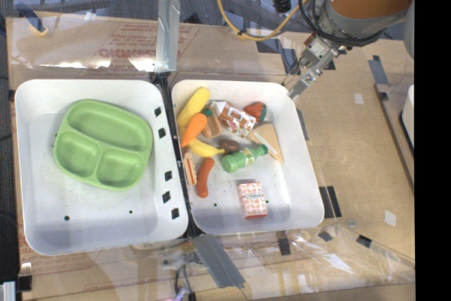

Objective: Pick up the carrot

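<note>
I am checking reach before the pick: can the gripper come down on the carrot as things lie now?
Probably yes. The carrot lies uncovered from above, but the corn cob and banana press close, so the gripper has little room.

Bench [352,123] bears 2 white bins [42,222].

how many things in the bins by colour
Counting what can be told apart:
green: 2, divided plate, bottle
yellow: 2, corn, banana
orange: 1, carrot
red or red-patterned: 3, sausage, strawberry, packet
total: 8
</note>
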Robot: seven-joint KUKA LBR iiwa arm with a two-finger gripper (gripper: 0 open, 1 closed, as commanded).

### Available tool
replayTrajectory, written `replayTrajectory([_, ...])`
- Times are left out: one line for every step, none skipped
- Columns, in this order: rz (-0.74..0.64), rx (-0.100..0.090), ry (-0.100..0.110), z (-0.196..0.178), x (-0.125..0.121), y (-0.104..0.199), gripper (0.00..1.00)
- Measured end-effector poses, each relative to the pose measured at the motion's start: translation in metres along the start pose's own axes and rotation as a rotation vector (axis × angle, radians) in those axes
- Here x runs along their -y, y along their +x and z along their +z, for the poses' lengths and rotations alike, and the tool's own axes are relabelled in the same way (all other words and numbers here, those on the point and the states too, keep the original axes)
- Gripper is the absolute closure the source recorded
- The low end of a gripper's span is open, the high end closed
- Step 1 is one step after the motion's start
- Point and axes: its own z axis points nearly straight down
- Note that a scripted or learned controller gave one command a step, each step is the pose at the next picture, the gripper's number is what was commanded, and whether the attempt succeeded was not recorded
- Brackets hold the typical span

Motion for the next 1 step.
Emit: replayTrajectory([-0.372,-0.009,0.005,-0.0054,-0.0003,0.0020,1.00])
